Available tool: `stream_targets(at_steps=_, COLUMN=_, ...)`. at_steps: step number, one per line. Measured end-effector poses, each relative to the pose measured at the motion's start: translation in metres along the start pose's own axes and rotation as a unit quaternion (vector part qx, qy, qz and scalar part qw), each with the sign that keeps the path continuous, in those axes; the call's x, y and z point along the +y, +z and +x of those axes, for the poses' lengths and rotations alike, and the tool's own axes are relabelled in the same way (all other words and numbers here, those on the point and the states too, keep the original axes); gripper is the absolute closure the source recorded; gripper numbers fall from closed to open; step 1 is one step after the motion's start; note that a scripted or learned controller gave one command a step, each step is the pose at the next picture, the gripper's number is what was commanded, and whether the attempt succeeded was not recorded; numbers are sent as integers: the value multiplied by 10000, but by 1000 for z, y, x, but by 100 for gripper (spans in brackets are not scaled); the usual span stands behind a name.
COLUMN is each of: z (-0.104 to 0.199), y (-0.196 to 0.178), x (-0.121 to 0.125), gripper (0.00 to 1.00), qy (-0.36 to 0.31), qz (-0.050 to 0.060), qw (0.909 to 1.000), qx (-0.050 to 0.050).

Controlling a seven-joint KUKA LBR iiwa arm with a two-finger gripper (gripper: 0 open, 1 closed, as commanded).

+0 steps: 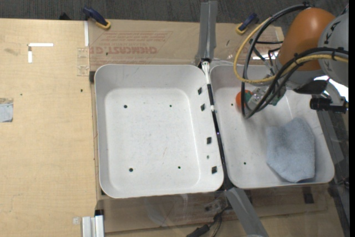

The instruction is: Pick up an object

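A grey-blue cloth [290, 150] lies crumpled in the right bin [238, 166], toward its near right corner. A small red-orange object [241, 99] sits near the bin's far side, partly hidden behind the arm's cables. The gripper [256, 98] hangs low over the far part of the right bin, right beside the red-orange object and above-left of the cloth. Cables and the wrist cover its fingers.
The left bin [111, 136] sits beside the right one, joined by a black-clipped divider [212, 119]. A grey post [208, 30] rises behind the bins. The arm with its orange band [308, 30] and looping yellow and black cables [260, 58] overhangs the right bin's far corner.
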State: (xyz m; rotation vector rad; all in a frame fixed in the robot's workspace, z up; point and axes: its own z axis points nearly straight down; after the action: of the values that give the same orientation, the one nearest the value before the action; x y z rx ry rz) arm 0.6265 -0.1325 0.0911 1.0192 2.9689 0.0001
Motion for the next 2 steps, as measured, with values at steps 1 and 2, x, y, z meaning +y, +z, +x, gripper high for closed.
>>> stream_targets(at_steps=1, z=2, y=0, x=-92, gripper=100, qy=-2038, qz=-2, qw=9790, qx=5)
stream_targets(at_steps=2, z=-5, y=-137, x=-62, gripper=100, qy=-1168, qz=-3, qw=9932, qx=-1)
